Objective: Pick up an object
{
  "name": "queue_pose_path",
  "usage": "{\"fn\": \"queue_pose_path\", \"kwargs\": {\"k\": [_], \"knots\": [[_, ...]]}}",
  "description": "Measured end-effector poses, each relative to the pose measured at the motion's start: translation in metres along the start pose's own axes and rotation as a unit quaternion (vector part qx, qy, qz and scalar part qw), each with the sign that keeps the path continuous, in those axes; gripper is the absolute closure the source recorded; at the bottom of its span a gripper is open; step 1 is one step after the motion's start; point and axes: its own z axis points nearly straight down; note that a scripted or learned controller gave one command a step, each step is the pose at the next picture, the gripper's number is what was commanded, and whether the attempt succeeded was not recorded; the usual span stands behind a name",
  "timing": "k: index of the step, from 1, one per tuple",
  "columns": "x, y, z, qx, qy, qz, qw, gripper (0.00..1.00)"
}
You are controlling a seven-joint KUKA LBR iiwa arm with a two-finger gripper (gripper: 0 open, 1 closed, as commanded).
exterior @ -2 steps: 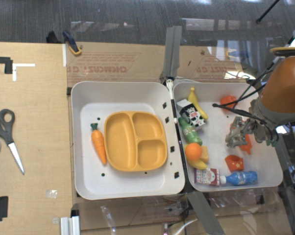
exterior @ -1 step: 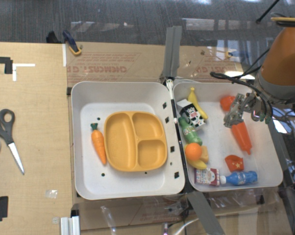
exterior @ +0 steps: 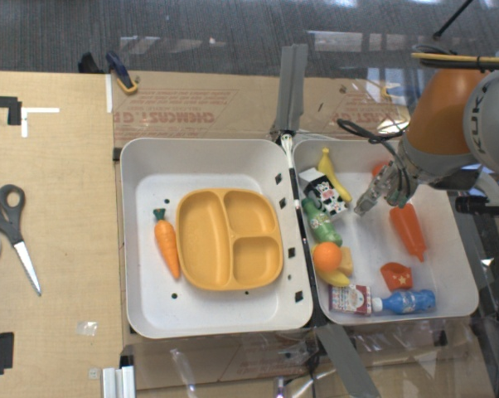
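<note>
You saw two white bins: the left bin [exterior: 133, 247] held a yellow-orange divided tray [exterior: 230, 239] and an orange carrot [exterior: 167, 245] with a green top. In the right bin [exterior: 457, 259] lay a yellow banana [exterior: 332, 175], a black-and-white patterned box [exterior: 326, 196], a green bottle [exterior: 322, 224], an orange fruit [exterior: 327, 257], a red-orange item [exterior: 408, 230], a red cup [exterior: 396, 277] and a blue bottle [exterior: 407, 302]. The arm [exterior: 448, 123] was grey with an orange band.

The picture is bright and clear, with light from above. The white bins [exterior: 133, 247] look shiny. Bright glare streaks sit on the dark floor [exterior: 233, 7] up top.
</note>
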Motion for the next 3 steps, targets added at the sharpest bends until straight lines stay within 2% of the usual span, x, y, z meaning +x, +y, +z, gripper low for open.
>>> {"fn": "queue_pose_path", "kwargs": {"k": [1, 2, 3], "knots": [[-0.007, 0.057, 0.005, -0.001, -0.001, 0.153, 0.9882, 1.00], [-0.015, -0.041, -0.001, -0.001, -0.001, -0.078, 0.9969, 1.00], [0.003, 0.022, -0.112, -0.001, -0.001, -0.069, 0.9976, 1.00]]}}
